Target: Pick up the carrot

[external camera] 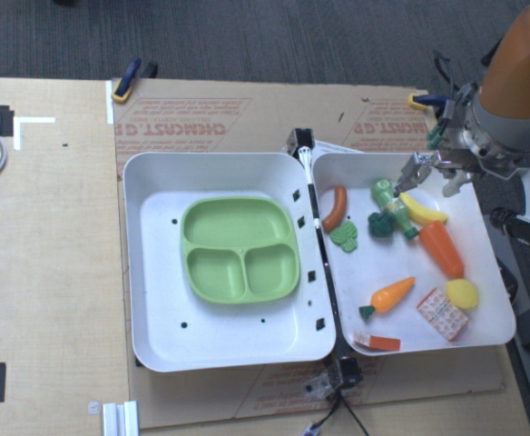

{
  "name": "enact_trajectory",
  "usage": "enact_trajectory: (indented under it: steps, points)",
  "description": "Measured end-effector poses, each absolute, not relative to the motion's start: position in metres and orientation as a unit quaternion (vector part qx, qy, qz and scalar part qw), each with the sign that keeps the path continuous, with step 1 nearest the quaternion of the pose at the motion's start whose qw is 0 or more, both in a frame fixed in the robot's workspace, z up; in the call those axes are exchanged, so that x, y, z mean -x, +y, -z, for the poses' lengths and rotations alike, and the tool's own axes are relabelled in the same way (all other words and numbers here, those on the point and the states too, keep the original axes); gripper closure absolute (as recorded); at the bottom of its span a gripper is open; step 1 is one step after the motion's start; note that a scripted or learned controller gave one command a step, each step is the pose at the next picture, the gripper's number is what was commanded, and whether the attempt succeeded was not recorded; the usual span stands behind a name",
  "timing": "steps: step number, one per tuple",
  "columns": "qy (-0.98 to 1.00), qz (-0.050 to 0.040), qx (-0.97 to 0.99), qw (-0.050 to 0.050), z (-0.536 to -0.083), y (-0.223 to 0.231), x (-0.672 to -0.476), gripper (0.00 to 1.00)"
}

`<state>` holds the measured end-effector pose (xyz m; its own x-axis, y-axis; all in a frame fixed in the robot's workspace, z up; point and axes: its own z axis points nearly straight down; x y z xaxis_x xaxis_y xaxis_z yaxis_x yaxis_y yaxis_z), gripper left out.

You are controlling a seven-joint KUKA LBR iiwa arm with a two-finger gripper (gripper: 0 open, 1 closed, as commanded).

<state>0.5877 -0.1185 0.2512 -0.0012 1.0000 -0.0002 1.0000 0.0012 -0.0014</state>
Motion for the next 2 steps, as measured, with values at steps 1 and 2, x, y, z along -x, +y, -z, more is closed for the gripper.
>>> enact_trajectory:
  steps: [1,2]
  points:
    - [-0.781,-0.0002,0.625,0.0,-0.157,-0.108,-0.538,0.0]
    - [-0.841,0.0001,0.542,0.0,-0.092,-0.102,-0.485,0.0]
